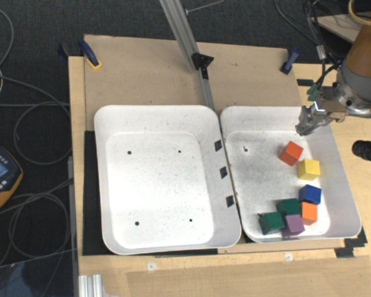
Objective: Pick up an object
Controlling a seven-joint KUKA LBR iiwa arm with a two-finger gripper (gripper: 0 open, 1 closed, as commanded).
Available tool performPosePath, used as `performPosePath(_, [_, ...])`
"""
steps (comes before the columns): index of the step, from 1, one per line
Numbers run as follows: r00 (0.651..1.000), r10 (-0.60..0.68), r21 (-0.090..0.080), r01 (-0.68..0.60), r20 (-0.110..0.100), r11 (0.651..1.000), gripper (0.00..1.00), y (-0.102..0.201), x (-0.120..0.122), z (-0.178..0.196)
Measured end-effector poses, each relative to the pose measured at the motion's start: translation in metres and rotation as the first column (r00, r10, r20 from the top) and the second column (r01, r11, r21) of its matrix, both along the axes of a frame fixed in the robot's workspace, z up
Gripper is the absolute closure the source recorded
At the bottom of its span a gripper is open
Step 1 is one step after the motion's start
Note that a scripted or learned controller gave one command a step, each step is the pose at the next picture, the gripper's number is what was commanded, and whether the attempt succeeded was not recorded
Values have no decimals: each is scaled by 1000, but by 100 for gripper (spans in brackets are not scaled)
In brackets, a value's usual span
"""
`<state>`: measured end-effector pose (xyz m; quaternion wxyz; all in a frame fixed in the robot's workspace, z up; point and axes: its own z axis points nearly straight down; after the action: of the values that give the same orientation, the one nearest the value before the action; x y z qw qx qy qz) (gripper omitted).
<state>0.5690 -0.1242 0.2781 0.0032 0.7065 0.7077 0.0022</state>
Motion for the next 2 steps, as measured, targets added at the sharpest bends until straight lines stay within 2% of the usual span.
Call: performPosePath(2, [1000, 5, 4, -5, -9, 1000, 100, 106, -13, 1])
